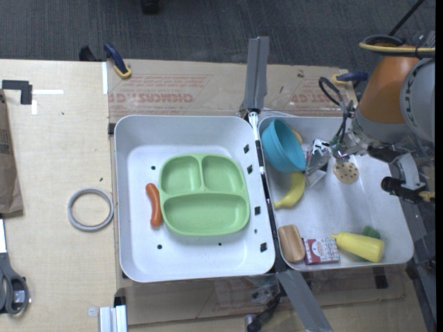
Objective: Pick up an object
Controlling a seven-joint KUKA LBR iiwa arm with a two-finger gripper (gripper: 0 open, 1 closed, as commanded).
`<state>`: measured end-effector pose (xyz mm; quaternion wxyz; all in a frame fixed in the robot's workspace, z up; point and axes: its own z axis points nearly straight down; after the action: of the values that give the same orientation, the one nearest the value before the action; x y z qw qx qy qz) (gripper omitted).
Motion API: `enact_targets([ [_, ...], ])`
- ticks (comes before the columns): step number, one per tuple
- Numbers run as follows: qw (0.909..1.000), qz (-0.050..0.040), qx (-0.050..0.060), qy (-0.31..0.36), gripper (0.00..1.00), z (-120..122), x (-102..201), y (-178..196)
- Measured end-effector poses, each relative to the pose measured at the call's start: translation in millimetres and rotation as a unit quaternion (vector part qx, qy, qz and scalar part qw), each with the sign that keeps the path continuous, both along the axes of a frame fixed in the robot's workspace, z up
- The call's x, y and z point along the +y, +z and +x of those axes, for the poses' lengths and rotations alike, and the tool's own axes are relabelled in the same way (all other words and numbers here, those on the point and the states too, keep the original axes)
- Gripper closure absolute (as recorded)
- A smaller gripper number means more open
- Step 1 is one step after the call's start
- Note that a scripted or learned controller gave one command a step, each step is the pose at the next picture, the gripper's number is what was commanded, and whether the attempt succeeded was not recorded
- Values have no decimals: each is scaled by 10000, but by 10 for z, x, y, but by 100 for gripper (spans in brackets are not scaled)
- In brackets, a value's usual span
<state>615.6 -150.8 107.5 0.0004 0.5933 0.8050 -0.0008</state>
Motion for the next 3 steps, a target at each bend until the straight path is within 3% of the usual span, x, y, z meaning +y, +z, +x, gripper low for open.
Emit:
enact_targets([
  [1,9995,-2,14,312,0,161,512,69],
  [2,9952,-7,-27,974,0,453,335,-107],
  [3,9951,-36,-69,983,100,471,324,3],
])
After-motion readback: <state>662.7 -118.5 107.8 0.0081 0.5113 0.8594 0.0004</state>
